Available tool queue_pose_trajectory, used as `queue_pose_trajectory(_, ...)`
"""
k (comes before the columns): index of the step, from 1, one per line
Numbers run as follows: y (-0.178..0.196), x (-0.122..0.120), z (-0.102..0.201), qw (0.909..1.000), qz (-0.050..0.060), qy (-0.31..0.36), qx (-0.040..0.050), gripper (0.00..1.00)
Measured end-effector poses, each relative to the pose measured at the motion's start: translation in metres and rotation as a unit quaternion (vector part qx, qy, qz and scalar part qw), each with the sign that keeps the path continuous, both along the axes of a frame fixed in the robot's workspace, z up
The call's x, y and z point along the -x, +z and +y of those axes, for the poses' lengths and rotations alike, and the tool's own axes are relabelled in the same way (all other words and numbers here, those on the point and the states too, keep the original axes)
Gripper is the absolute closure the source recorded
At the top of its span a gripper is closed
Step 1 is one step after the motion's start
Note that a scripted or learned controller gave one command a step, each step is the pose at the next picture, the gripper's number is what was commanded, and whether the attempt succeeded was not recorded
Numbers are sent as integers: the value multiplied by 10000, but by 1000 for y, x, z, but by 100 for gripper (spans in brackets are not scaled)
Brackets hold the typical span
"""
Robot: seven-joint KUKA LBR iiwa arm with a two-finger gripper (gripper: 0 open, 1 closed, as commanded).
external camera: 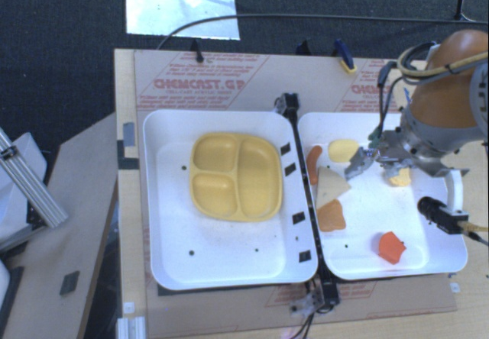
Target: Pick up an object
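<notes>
- Bench: two shallow white bins sit side by side on a bench sheet printed with red lettering; the left bin [164, 253] and the right bin [428, 263] meet at a black centre strip.
- Left bin contents: one pale yellow plastic plate with three compartments [235, 175], lying flat near the middle of the bin.
- Right bin contents, near the dividing wall: a slim orange-red sausage-shaped piece [313, 163] lies along the wall; a beige wedge-shaped piece [330, 186] lies just beside it; an orange flat piece [331, 217] lies just below the wedge.
- Right bin contents, upper area: a round pale yellow piece [343, 150] lies near the top of the sausage-shaped piece.
- Right bin contents, right side: a small pale yellow lumpy piece [399, 176] lies partly under the arm; a red-orange block [391, 246] lies well apart from the others, toward the near edge.
- Arm: the grey arm with orange band [451, 93] enters from the right and reaches over the right bin.
- Gripper: the two-finger gripper [361, 165] is low over the right bin, between the round pale yellow piece and the beige wedge, near the wedge's upper edge.
- Finger state: cannot be determined at this resolution; no object is seen between the fingers.
</notes>
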State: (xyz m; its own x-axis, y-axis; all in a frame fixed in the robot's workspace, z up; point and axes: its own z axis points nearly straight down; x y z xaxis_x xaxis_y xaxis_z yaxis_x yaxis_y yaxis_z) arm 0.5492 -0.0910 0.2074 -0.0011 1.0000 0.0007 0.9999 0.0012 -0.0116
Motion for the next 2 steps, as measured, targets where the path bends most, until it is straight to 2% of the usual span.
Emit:
queue_pose_trajectory(1, 7, -3, 0, 10000, -67, 11, 6, 0)
queue_pose_trajectory(2, -48, 8, 0, 10000, -40, -2, 1, 0)
